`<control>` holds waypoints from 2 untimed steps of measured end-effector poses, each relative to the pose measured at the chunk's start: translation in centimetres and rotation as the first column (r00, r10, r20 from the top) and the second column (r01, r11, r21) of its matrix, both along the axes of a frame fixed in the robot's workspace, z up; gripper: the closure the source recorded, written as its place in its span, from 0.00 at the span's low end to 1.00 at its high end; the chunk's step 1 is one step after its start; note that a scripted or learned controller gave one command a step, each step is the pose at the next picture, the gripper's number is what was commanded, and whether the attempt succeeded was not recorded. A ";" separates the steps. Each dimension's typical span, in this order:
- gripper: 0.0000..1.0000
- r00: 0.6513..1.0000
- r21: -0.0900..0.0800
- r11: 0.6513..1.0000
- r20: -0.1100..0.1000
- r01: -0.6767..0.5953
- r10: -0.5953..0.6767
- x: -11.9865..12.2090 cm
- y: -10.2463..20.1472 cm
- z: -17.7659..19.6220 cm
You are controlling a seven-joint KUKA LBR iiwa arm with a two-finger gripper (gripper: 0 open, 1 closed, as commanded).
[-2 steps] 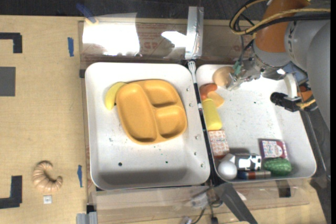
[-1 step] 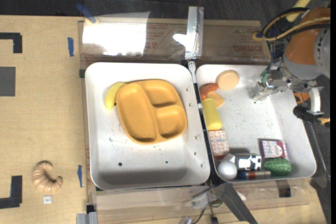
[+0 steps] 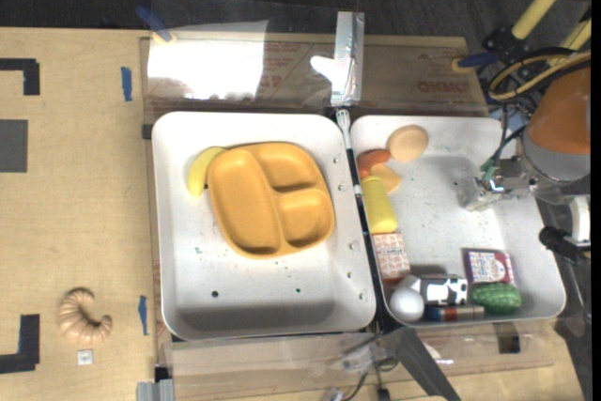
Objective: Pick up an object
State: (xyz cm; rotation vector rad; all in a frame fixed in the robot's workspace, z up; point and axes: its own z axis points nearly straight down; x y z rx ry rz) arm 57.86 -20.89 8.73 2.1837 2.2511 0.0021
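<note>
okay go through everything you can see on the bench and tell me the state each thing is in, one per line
claw: low over the right bin, nothing seen between its fingers
orange divided plate: right side up in the left bin
banana: partly tucked under the plate's left edge
yellow bottle: lying on its side, right bin
egg: resting loose at the right bin's top
green vegetable: lying at the right bin's bottom edge
croissant: outside the bins, on the bench

I see the tan bench [image 3: 75, 202] carrying two shallow white bins side by side, their inner walls touching: the left bin [image 3: 178, 296] and the right bin [image 3: 441, 230]. Behind them a clear plastic sheet [image 3: 216, 61] lies over brown cardboard [image 3: 413, 80]. Near the bench's front left corner, well apart from the bins, rests a curled tan shrimp-like toy [image 3: 84, 315] (with a small white tag [image 3: 85, 356] just beside it). Black tape marks [image 3: 23, 75] sit along the left edge.
</note>
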 end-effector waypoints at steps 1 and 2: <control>0.00 1.000 0.009 1.000 0.000 -0.008 0.008 0.2 0.7 0.0; 0.00 0.906 0.000 0.906 0.000 -0.424 0.424 2.0 3.4 0.7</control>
